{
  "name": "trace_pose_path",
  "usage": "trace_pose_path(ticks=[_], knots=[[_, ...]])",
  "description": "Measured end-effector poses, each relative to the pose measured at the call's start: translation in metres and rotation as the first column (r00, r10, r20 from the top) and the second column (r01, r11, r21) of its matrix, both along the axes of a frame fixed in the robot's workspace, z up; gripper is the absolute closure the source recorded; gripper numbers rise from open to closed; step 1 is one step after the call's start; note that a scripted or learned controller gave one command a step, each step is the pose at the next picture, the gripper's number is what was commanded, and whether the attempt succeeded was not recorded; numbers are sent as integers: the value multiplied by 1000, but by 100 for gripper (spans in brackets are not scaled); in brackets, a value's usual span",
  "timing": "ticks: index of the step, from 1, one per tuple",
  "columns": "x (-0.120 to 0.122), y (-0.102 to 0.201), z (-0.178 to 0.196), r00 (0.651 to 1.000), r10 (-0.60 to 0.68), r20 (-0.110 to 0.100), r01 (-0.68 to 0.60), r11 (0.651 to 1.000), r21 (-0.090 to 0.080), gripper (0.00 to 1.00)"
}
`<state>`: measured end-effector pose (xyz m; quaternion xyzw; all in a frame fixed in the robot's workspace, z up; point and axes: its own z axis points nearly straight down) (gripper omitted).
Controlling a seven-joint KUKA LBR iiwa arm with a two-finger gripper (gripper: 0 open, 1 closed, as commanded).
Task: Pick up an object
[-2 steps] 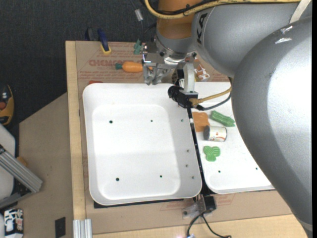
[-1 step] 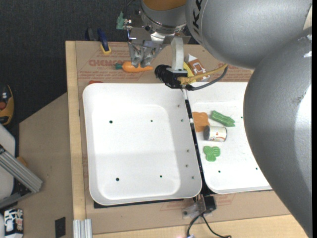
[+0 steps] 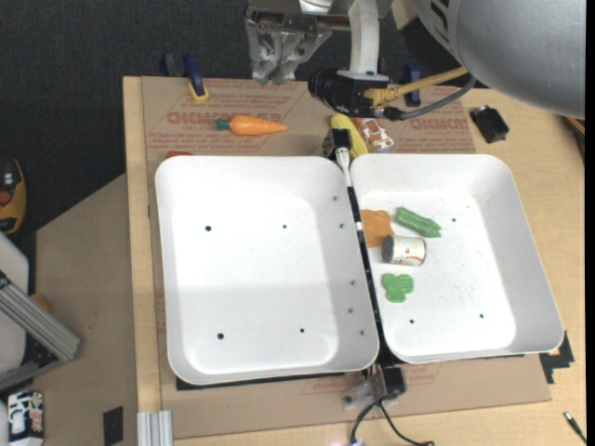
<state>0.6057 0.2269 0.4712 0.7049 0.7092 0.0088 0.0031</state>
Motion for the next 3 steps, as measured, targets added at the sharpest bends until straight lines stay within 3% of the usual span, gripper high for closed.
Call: trace_pose_path(ticks=[1,2,3], knots=[[-47,-2,70,1000,-2,-7,2,1000,-3,100],[-45,-2,64,1000,-5,-16,5,1000,-8,0],[-45,-1,75,1000,-3,-12,3,1000,-7,100]])
